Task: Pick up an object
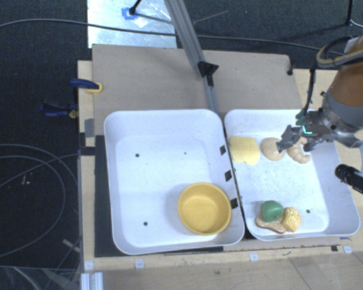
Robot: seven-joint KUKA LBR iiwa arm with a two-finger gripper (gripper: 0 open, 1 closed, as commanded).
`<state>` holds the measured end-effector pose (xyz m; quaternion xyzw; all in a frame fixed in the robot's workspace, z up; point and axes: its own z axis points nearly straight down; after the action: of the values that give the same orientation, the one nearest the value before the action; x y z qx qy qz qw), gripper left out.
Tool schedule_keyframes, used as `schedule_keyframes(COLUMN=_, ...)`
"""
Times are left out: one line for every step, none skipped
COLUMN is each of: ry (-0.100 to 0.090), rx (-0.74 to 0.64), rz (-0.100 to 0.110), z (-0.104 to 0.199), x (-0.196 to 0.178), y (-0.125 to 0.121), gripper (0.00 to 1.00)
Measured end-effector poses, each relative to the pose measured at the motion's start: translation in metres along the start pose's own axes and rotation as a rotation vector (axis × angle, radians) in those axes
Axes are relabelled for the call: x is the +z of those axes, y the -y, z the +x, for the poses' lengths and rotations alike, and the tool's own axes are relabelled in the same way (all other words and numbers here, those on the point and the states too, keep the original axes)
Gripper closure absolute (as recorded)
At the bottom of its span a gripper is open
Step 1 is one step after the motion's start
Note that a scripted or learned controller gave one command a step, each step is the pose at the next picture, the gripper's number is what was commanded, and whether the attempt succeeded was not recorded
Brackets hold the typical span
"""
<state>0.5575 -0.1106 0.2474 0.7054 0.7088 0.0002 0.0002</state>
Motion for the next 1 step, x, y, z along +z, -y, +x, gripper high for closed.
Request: schedule_keyframes(ry=0.000, rx=0.000, rz=-0.001, z=0.0000, x=-0.0005, y=-0.0003, gripper=0.00)
